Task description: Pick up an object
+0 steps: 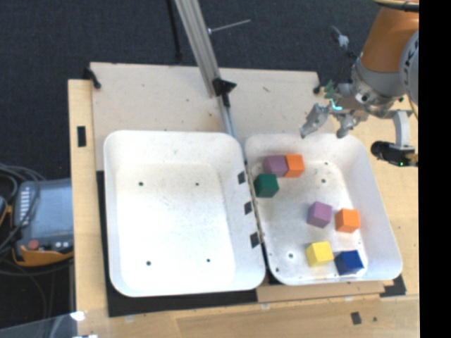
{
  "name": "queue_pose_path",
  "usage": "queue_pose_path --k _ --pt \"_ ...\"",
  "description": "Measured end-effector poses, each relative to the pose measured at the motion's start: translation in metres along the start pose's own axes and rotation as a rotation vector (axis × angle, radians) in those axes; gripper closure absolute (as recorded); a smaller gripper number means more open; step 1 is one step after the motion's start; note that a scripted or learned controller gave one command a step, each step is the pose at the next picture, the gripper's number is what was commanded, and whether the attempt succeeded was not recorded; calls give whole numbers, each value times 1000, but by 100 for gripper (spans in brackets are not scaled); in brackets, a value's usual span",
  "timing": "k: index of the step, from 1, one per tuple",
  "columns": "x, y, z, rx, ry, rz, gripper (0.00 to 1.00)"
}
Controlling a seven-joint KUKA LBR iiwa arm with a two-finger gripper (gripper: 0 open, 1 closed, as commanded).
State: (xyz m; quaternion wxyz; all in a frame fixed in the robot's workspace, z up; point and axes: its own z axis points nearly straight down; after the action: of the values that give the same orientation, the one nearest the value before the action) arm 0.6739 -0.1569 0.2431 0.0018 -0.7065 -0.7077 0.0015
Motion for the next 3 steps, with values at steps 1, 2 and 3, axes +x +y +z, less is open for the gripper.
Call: queue_pose_path --k 1,2,3 --pt "0 1 -3 -4 -3 -3 0" --pt "-3 -3 59 0 -2 1 0" --pt "-8 -2 120 0 -2 3 0"
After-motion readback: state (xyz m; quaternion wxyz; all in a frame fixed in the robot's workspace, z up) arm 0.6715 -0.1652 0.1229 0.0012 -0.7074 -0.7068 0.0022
